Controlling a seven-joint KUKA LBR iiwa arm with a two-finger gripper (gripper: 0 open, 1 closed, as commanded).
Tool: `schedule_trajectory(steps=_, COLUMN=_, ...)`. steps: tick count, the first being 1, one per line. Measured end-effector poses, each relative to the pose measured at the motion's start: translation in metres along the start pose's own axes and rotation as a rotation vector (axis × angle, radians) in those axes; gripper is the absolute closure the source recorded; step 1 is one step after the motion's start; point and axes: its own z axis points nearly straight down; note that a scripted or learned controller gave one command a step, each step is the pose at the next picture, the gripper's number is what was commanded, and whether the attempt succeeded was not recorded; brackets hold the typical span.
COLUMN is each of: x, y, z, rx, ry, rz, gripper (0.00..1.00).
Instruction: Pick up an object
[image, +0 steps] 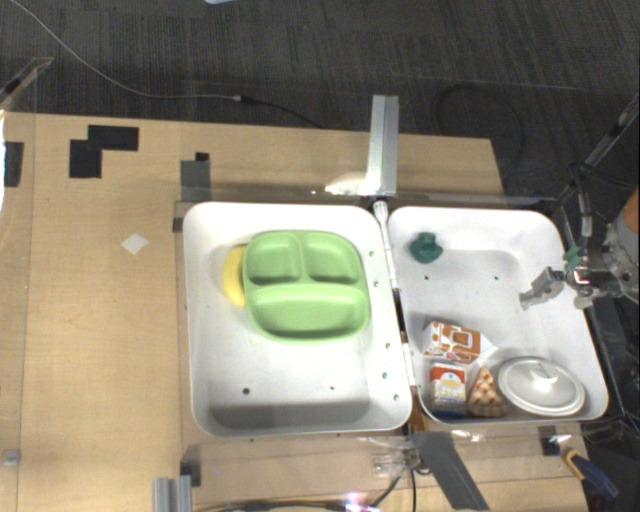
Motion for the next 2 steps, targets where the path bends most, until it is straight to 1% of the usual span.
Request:
schedule_trajectory(steps=1, x=0.095, y=0.021, z=0.116, rx=-0.01, ry=0.0, rz=0.035, gripper=0.0)
schedule_trajectory(steps=2, x=0.12, y=0.067, z=0.088, rx=-0.002, ry=0.0, rz=-0.081, gripper=0.0)
